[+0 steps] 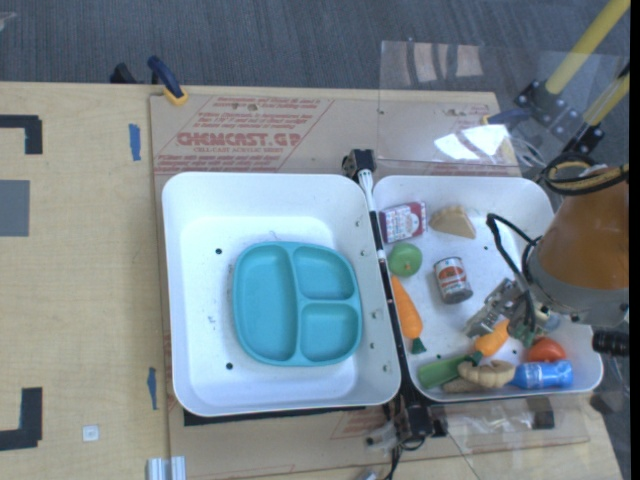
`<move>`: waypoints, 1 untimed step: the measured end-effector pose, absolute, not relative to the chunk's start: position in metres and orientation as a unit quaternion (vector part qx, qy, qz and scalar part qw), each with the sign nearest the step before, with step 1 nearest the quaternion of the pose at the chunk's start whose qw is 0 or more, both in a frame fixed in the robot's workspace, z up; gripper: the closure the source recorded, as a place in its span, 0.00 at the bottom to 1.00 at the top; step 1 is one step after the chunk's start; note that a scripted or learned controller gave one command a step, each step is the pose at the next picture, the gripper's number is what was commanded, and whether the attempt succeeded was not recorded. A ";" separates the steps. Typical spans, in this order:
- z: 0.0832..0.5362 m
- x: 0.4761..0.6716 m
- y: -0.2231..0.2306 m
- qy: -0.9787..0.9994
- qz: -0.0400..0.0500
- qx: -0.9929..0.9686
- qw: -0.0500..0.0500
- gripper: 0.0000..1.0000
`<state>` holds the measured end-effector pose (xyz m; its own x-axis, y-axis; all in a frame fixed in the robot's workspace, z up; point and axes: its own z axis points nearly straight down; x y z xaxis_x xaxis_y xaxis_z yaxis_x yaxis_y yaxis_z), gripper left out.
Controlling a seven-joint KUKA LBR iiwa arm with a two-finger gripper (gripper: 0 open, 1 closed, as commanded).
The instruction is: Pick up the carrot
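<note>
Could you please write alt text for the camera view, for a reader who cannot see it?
The robot's gripper hovers low over the right white bin, near a small orange item, while the carrot lies apart along the bin's left wall below a green apple. The left bin holds a teal divided plate.

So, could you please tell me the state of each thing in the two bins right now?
carrot: lying flat by the right bin's left wall, untouched.
claw: low over the right bin, beside a small orange piece.
can: lying on its side.
blue bottle: lying on its side.
teal plate: flat in the left bin.
</note>
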<state>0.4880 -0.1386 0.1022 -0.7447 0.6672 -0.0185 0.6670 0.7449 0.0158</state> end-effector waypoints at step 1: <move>0.187 0.542 -0.081 0.898 0.002 0.441 0.004 1.00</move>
